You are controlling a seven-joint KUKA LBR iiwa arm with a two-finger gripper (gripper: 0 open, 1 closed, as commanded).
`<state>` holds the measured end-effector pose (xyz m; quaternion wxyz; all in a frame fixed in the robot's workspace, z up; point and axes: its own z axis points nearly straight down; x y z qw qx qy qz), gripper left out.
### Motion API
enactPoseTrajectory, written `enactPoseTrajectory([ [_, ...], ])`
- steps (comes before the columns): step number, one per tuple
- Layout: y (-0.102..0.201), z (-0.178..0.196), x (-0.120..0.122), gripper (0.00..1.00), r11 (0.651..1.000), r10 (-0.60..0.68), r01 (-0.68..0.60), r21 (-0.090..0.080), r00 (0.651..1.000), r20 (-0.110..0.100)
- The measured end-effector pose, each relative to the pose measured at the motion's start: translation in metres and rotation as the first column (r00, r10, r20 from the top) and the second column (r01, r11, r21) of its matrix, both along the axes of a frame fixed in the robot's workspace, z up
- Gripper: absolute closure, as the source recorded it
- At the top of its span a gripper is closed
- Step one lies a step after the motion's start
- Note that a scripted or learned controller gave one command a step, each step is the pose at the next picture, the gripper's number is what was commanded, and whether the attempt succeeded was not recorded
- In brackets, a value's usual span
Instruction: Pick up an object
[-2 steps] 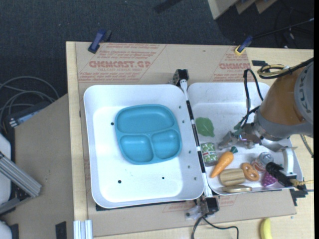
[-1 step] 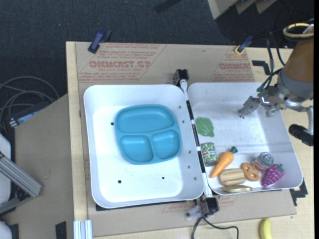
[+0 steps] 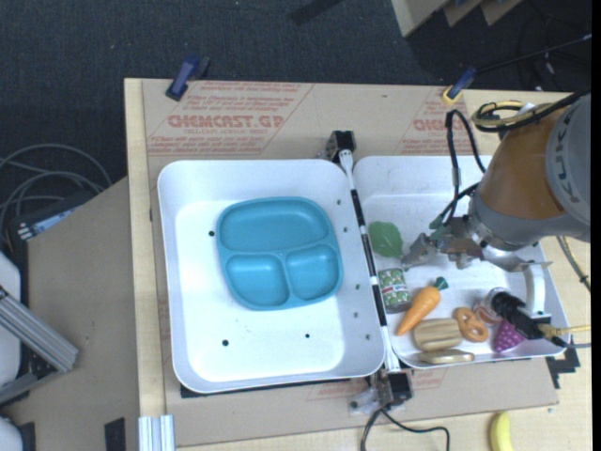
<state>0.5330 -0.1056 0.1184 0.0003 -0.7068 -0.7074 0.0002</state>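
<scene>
Yellow banana point(image 3: 500, 431) on brown bench point(image 3: 141, 252).

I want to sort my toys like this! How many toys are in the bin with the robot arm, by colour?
Green: 2, leaf and can
Orange: 1, carrot
Tan: 2, bread and pretzel
Purple: 1, grapes
Total: 6

Legible marking: red print reading "CHEMCAST G.P" on the brown protective sheet point(image 3: 235, 120) covering the bench, just beyond the far rim of the left bin point(image 3: 174, 252). Smaller red lines above and below it are too fine to read. The same red print recurs beyond the right bin point(image 3: 413, 169), partly cut off. The small can point(image 3: 392, 287) carries a label, illegible.
</scene>
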Motion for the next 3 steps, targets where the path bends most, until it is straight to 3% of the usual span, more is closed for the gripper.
enactPoseTrajectory([
  [1, -0.001, -0.032, -0.042, 0.0, 1.0, -0.011, 0.011, -0.019, 1.0, 0.014],
  [2, 0.004, -0.023, -0.043, 1.0, 1.0, -0.007, 0.007, -0.008, 1.0, 0.008],
  [3, 0.059, 0.067, 0.006, 1.0, 1.0, 0.002, -0.002, 0.001, 1.0, 0.004],
])
